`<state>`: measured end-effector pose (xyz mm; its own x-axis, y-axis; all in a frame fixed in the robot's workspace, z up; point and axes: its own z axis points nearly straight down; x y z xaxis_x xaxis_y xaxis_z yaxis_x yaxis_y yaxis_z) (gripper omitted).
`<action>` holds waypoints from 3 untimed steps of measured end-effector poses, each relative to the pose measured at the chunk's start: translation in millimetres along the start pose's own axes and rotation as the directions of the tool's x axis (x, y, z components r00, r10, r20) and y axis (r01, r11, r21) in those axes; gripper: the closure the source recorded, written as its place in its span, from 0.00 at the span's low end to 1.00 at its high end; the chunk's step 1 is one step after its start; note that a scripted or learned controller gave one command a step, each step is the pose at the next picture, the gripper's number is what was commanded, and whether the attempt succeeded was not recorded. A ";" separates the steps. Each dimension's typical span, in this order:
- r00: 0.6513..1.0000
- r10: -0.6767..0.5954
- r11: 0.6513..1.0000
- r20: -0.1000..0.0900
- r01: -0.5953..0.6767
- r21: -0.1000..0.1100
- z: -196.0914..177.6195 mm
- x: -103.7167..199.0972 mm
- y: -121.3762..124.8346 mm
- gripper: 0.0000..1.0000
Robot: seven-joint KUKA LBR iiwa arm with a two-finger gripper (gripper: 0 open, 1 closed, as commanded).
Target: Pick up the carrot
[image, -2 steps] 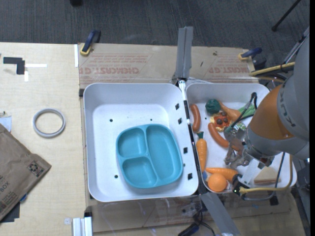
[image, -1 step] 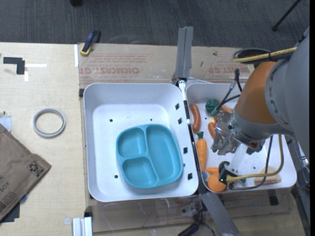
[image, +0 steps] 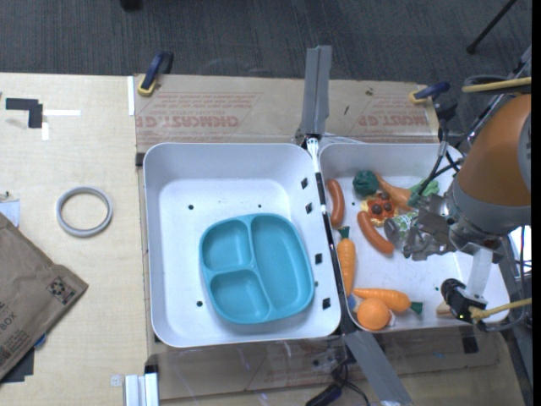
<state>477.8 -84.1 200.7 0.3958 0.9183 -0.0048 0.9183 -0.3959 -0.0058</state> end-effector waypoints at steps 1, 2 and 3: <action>1.000 -0.001 1.000 0.000 0.001 0.000 0.1 0.2 -0.1 0.00; 0.998 -0.059 0.998 -0.001 0.059 0.002 12.8 27.8 -11.8 0.00; 0.989 -0.150 0.989 -0.001 0.150 0.002 13.1 38.7 -16.5 0.00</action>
<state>477.9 -42.1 187.6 0.2532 0.9674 -0.0032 0.9674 -0.2532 -0.0087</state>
